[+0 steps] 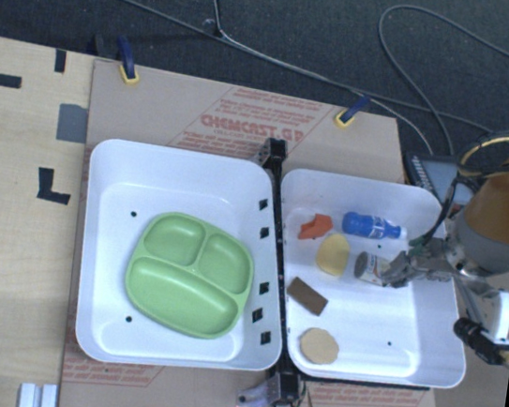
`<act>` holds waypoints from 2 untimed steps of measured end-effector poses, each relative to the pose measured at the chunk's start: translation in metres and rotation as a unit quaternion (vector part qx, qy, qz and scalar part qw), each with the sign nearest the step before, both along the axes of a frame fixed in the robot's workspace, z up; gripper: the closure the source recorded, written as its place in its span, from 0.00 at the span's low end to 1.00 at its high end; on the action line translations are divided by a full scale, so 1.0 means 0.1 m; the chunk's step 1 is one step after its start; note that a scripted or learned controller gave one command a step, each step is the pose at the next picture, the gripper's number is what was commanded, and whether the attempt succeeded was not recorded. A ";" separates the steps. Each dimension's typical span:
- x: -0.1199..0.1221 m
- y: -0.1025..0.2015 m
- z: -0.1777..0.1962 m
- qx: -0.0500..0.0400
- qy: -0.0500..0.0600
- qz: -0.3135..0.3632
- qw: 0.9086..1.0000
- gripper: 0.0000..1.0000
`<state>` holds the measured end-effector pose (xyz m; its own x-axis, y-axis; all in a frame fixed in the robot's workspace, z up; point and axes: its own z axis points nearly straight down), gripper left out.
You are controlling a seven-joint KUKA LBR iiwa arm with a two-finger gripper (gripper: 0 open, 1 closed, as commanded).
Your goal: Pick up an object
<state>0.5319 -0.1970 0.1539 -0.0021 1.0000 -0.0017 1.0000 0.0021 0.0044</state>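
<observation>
A dark grey carpet (282, 22) covers the floor at the top, crossed by thin black cables (285, 60). Below it a pale wooden bench (3, 236) carries black tape marks (48, 186). A brown cardboard sheet (248, 121) with red print lies on it, held by 2 clamps (127, 70).

Two white bins (100, 222) were seen on brown board printed with red lettering (246, 130). A pale green divided plate (190, 274) was set in the left one. A blue bottle (371, 227), an orange piece (315, 226), a yellow lump (332, 255), a brown block (308, 297) and a tan disc (318, 346) were shown in the right one.
</observation>
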 end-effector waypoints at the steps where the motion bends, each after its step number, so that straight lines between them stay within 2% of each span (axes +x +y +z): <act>1: 0.11 0.01 0.58 0.000 0.000 0.000 1.000 1.00; 2: 0.12 0.01 1.04 0.000 0.000 0.000 1.000 1.00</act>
